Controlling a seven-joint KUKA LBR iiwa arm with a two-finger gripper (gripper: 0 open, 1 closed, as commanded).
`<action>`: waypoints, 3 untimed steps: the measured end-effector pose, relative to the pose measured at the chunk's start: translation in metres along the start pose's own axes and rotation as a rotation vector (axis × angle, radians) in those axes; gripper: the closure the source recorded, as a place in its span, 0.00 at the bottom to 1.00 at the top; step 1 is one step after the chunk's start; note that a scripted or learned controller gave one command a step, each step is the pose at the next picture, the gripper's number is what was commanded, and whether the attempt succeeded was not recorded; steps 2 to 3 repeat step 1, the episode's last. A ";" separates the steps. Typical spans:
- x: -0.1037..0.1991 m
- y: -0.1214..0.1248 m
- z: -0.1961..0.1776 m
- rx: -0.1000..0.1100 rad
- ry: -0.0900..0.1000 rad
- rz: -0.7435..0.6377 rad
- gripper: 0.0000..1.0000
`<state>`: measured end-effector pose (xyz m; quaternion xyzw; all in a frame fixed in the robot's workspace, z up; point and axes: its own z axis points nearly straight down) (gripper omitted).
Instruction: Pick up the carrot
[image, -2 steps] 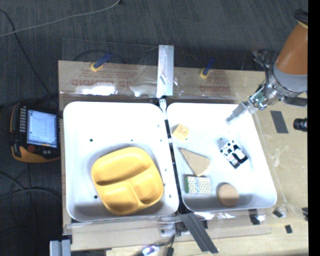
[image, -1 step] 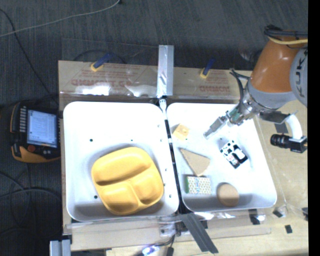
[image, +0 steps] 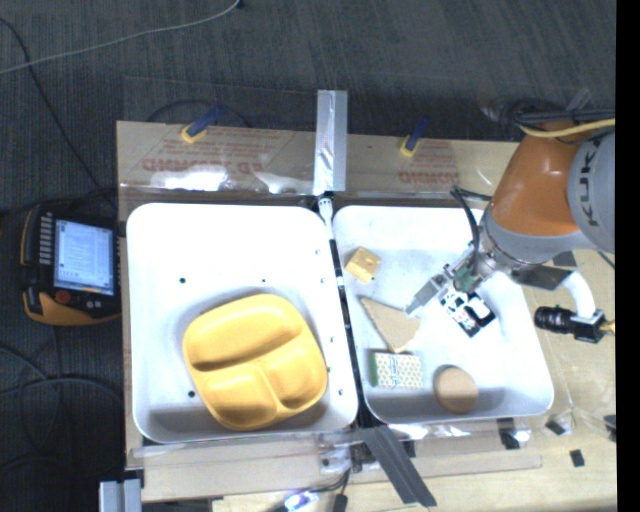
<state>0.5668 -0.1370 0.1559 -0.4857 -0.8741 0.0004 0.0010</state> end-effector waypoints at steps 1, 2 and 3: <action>0.122 0.063 -0.027 -0.002 0.001 -0.030 0.00; 0.122 0.063 -0.027 -0.002 0.001 -0.030 0.00; 0.122 0.063 -0.027 -0.002 0.001 -0.030 0.00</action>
